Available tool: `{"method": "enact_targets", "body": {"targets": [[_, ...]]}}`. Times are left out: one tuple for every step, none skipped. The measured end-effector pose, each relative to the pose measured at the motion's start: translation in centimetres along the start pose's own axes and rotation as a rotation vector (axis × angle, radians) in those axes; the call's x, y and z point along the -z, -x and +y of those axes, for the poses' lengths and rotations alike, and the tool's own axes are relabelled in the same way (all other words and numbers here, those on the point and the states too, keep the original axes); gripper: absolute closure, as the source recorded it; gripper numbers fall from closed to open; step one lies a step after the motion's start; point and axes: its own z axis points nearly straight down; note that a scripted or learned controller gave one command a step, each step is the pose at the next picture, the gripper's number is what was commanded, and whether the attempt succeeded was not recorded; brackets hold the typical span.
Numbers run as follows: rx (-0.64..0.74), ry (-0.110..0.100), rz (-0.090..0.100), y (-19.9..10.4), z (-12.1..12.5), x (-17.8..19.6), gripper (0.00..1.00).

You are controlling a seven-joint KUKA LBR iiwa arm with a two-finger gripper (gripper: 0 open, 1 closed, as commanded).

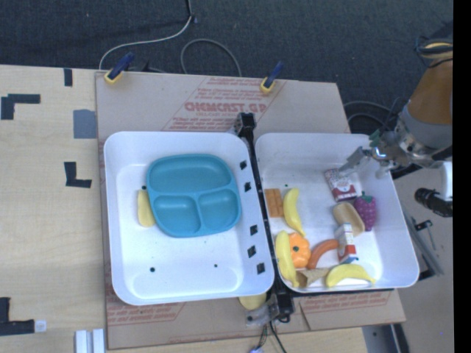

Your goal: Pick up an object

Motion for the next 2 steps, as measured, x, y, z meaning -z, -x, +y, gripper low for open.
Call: {"method": "enact_targets", "body": {"targets": [[0.003,0.006,-0.009,-2.9,0.1,-8.4,0.00],[0.003,0.015,-0.007,-2.9,0.6,-6.5,1.00]]}}
